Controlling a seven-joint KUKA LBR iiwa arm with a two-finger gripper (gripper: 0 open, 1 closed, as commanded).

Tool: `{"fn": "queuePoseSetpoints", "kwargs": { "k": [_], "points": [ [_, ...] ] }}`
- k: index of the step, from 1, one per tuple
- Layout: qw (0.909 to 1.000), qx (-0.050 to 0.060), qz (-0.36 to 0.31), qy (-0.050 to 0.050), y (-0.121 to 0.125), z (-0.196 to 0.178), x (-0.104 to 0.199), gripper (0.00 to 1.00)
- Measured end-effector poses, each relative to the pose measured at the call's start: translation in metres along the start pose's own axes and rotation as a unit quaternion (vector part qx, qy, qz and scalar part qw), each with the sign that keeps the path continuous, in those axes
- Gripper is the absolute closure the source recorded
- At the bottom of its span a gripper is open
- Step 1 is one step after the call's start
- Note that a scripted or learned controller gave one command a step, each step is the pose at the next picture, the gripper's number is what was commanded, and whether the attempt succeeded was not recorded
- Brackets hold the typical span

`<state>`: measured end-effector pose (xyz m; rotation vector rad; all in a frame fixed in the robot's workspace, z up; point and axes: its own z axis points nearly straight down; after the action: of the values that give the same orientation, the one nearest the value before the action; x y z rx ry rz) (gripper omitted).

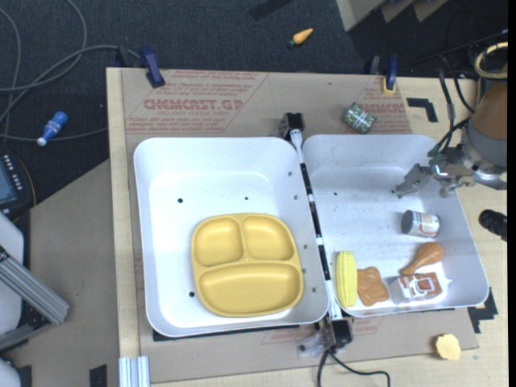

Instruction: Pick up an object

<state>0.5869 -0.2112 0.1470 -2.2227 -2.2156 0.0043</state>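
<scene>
The right bin (363, 172) holds several objects along its near side: a small grey can (420, 223) lying on its side, a toy chicken drumstick (426, 256), a white and orange carton (421, 285), a brown toy piece (372, 285) and a yellow corn cob (346, 278). My gripper (422, 189) hangs over the far right part of this bin, just beyond the can. Its fingers are spread open with nothing between them. The left bin (161, 176) carries a yellow divided plate (246, 263).
A small green can (359, 118) lies on the bench behind the right bin. A yellow lump (447, 346) sits on the bench near the front right corner. Blue clamps (150, 65) grip the far edge. Cables run along the right side.
</scene>
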Motion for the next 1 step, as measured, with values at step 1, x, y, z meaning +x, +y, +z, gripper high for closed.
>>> {"fn": "queuePoseSetpoints", "kwargs": {
  "k": [1],
  "points": [
    [1.0, 0.001, -0.002, 0.003, -0.0227, 0.0659, -0.0006, 0.0]
  ]
}}
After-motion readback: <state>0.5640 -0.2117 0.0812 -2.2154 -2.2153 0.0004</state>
